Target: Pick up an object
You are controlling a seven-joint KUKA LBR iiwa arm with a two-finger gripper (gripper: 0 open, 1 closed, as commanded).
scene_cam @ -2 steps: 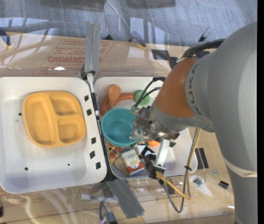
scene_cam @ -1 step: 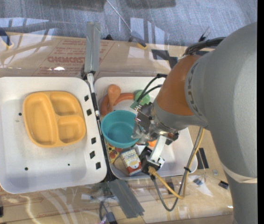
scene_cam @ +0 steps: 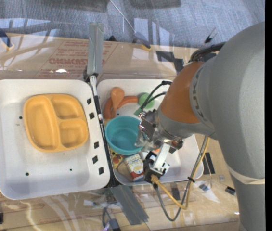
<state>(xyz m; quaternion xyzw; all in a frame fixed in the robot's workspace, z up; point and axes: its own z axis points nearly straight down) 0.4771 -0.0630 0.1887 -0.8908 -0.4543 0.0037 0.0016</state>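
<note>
Seen from above at a slant, the table carries two shallow white bins side by side. The left bin holds a yellow divided tray, lying flat toward its upper half and well apart from everything else. The right bin is crowded: a teal bowl sits upright against the divider between the bins, an orange spoon-shaped utensil lies just above it, a small green object sits beside that utensil's handle, and a small carton with a red and white label rests just below the bowl near the bin's front wall. The grey arm with its orange band reaches in from the right, and its pincer hangs at the bowl's right rim, above the carton. Whether the pincer is released or clenched cannot be told, nor whether it touches the bowl.
</note>
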